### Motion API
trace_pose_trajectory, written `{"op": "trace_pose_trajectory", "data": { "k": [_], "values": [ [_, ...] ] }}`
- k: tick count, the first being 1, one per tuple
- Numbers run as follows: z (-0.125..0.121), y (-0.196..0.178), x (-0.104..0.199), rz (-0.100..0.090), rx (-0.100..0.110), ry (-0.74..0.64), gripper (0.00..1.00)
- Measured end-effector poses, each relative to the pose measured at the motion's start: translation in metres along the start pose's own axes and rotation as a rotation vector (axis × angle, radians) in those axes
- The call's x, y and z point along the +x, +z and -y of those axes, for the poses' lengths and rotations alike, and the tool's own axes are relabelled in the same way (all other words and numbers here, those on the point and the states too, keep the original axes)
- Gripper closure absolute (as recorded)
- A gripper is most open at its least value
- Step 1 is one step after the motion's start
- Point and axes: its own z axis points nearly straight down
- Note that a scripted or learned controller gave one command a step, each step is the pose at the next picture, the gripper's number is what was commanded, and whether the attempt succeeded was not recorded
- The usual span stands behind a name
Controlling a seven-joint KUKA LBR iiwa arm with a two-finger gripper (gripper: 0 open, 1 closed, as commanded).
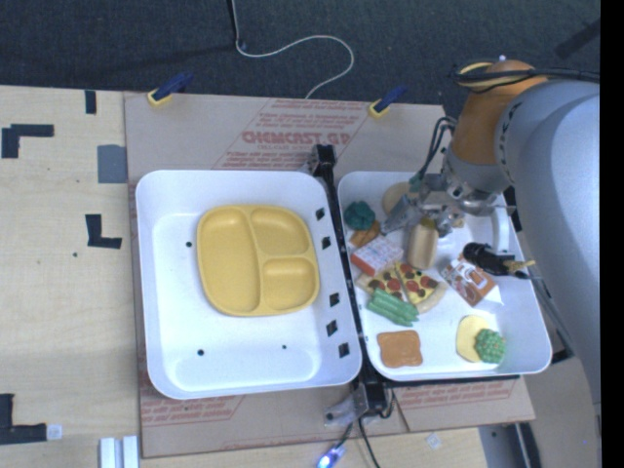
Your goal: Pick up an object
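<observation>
The grey arm [551, 174] comes in from the right and bends down over the far half of the right bin [441, 351]. Its orange band [478, 127] sits just above the wrist, and the wrist tips the gripper [424, 213] down and toward the wall between the bins. The gripper is low among the toys, directly over a tan cylindrical piece [421, 246] that stands near the middle of the bin. At this slant I cannot tell whether the tool is spread, closed, or clamped on the tan piece. A teal toy [359, 213] and a small orange piece [365, 234] lie against the dividing wall, with a red and white carton [377, 254] just below them. Nearer the camera a pizza slice [408, 283] touches a green vegetable [392, 308]. A brown toast slice [399, 348] lies by the front rim. A printed snack packet [468, 281] rests to the right of the tan piece, and a yellow round toy [472, 335] with a green leafy bit [490, 346] occupies the front right corner. The left bin [244, 364] holds a yellow divided plate [258, 259], lying flat and well apart from the arm.
</observation>
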Motion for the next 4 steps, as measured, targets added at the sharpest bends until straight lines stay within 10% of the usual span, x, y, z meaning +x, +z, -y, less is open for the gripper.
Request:
{"op": "trace_pose_trajectory", "data": {
  "k": [2, 3, 4],
  "values": [
    [-0.001, 0.0, -0.006, -0.003, -0.003, -0.002, 0.0],
    [-0.007, -0.014, -0.003, 0.0, -0.033, -0.007, 1.0],
    [-0.006, -0.013, -0.003, 0.0, -0.032, -0.007, 0.0]
  ]
}}
